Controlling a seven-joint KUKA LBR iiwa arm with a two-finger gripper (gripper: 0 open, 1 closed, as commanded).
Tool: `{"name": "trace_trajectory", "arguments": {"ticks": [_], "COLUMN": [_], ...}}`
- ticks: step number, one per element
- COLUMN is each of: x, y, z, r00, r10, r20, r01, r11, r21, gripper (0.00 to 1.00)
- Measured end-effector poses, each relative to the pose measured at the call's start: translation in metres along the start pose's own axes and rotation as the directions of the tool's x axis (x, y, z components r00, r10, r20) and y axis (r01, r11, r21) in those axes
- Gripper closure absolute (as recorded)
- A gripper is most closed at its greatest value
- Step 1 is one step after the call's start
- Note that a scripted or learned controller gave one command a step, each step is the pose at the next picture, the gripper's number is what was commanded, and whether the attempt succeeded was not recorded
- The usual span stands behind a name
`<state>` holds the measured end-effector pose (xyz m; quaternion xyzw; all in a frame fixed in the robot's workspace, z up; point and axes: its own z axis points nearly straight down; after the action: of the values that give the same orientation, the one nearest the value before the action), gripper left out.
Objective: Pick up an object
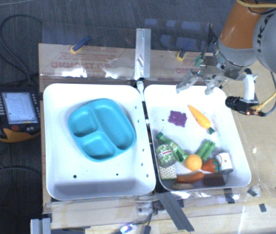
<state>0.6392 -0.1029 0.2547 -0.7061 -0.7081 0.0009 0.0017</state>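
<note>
Gripper (pixel 198 85): two fingers spread apart, nothing between them, hanging over the back rim of the right bin (pixel 235 130), arm (pixel 247 28) reaching in from the right
Target guess: toy carrot (pixel 199 116), the loose item nearest the fingers (task names no object, so this is a judgement)
Carrot location: upper middle of right bin, lying flat on a diagonal, just right of the purple piece (pixel 177 118), apart from the pile
Carrot look: orange tapered body, small green tip at its lower end, smooth, probably plastic and slippery
Pile: front of right bin holds green-white packet (pixel 166 154), orange ball (pixel 193 162), green pieces (pixel 206 149), red and brown bits (pixel 191 178), all touching or crowded
Risk 1: fingers closing across the carrot's taper could squeeze it out sideways
Risk 2: descent so near the back wall may clip the rim before reaching anything
Risk 3: going for the pile could catch two items or shove them around, since they sit packed together
Left bin (pixel 60 179): holds a blue divided tray (pixel 101 128), not involved
</note>
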Motion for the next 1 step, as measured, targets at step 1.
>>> {"name": "trace_trajectory", "arguments": {"ticks": [1], "x": [-0.0803], "y": [-0.0049], "z": [0.1076], "r00": [0.997], "r10": [-0.080], "r20": [0.002], "r01": [0.080], "r11": [0.997], "r21": [0.002], "gripper": [0.00]}}
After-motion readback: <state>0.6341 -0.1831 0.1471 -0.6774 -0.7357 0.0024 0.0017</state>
